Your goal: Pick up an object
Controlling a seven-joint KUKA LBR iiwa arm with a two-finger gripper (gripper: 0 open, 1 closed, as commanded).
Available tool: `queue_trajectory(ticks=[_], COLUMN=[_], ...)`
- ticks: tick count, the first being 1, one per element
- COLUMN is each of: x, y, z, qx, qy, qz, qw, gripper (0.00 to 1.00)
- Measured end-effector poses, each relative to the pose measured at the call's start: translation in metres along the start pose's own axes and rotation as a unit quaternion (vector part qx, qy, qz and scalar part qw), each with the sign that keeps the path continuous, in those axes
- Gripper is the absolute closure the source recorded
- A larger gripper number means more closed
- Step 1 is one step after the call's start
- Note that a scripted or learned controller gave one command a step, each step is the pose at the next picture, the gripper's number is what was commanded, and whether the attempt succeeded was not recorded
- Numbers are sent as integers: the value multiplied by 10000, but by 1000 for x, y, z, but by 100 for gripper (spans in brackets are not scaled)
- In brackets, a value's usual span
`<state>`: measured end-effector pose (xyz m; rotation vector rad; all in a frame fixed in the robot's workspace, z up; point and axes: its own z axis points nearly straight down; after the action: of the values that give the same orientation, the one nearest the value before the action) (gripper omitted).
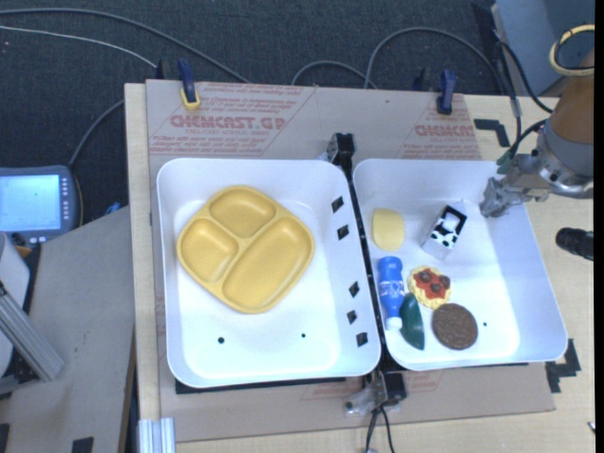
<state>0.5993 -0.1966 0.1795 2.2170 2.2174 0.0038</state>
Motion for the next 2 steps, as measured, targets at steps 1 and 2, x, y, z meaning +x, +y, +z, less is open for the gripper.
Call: queue_trajectory(ticks=[1,2], x=[0,52], y=[2,-2], z=[-34,-47], qx=[2,31], qy=[4,26], qz=[-4,-26], qw=[10000,10000], gripper=[100,100])
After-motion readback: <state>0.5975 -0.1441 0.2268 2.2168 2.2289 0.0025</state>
